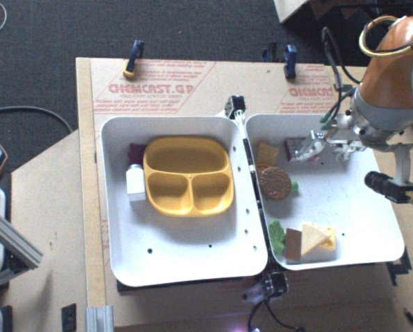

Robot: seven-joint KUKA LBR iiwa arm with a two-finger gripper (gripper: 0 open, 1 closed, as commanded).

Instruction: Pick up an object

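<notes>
Gripper (315, 146) is hanging over the far end of the right bin (372, 213), fingers (304, 151) pointing left, tips sitting right beside a small dark object (293, 145) near the bin's far wall. Probably touching it, but too blurry to confirm; can't tell if the fingers are apart or closed. Left bin (116, 206) is carrying a yellow divided tray (189, 175). Round brown cookie (273, 182) is lying mid-bin, well clear.

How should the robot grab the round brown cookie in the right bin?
The round brown waffle-patterned cookie lies flat near the left wall of the right white bin, so coming straight down from above looks best. Probably pinch across its rim, fingers set toward the near and far sides, since the bin wall and a yellow block crowd it.
</notes>
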